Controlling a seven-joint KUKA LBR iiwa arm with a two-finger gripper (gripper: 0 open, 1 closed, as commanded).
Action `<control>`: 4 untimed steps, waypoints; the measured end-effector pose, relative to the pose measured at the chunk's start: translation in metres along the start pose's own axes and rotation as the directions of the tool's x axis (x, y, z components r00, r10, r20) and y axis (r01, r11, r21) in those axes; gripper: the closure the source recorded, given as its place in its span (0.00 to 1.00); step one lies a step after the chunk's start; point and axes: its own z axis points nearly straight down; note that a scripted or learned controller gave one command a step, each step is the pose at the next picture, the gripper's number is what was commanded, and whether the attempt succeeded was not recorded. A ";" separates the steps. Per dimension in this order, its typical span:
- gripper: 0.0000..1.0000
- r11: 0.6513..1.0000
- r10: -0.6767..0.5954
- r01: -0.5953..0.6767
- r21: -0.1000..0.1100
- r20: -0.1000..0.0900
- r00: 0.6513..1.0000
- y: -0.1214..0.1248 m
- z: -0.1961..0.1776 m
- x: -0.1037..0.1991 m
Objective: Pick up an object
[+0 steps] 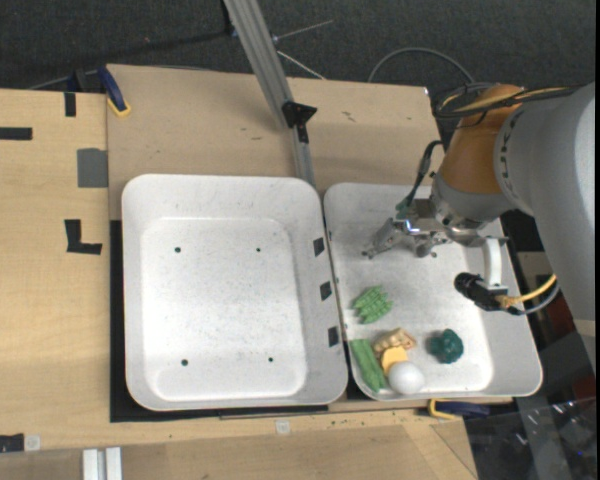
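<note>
The right bin [500, 373] holds several small objects along its near side. A light green ridged piece [372, 303] lies left of centre. Below it a long green piece [367, 364] rests against the bin's left wall, beside a tan toy [393, 345] and a white ball [406, 377]. A dark teal lump [445, 346] sits to their right. My gripper [400, 248] hangs over the far half of this bin, open, with its fingers spread and nothing between them. It stands apart from the ridged piece, which lies nearer the camera.
The left bin [140, 268] stands beside the right one, with black clips on the shared wall. A grey metal pole [265, 58] slants in from the top. A black cable connector [470, 286] hangs off the arm over the right bin.
</note>
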 end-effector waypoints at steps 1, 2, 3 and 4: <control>1.00 1.000 -0.001 0.001 -0.005 0.000 1.000 0.001 -0.014 0.001; 1.00 1.000 0.001 -0.001 -0.011 0.001 1.000 -0.004 -0.060 -0.005; 1.00 1.000 0.001 -0.001 -0.013 0.001 1.000 -0.012 -0.119 -0.007; 1.00 1.000 0.000 0.000 -0.013 0.001 1.000 -0.011 -0.173 -0.007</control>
